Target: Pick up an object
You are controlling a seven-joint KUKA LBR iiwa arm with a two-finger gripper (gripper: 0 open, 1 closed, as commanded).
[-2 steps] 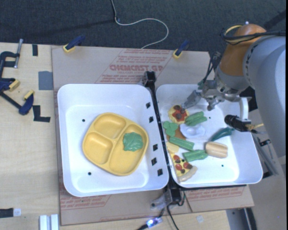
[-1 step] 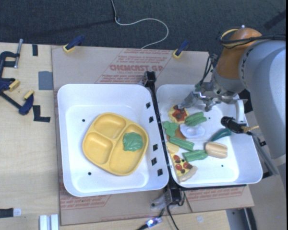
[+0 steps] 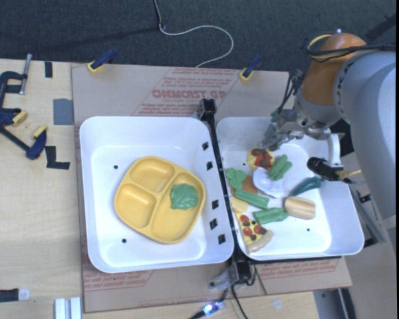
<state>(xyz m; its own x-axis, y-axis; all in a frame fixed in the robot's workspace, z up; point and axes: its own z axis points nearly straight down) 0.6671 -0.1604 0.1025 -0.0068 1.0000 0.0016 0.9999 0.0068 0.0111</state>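
Dark carpet runs behind the wooden surface [image 3: 26, 198], where two shallow white bins sit side by side, their inner rims touching along a black-clipped seam. Left bin [image 3: 93, 178] carries a yellow divided plate [image 3: 146, 201] near its middle, with a green leafy piece [image 3: 184, 197] in the plate's right compartment; bare white floor rings the plate on every side. Right bin [image 3: 332, 234] is crowded toward its left half: a pizza slice toy [image 3: 253, 231], green bean-like pieces [image 3: 263, 214], a bread-roll shape [image 3: 299, 208], a white dish [image 3: 266, 180] and a red-and-yellow piece [image 3: 259, 158] lie close together, some touching. My pincer [image 3: 274, 138] hangs over that bin's far edge, just above the red-and-yellow piece (how wide it stands I cannot tell). Open floor remains along the right bin's near right corner.
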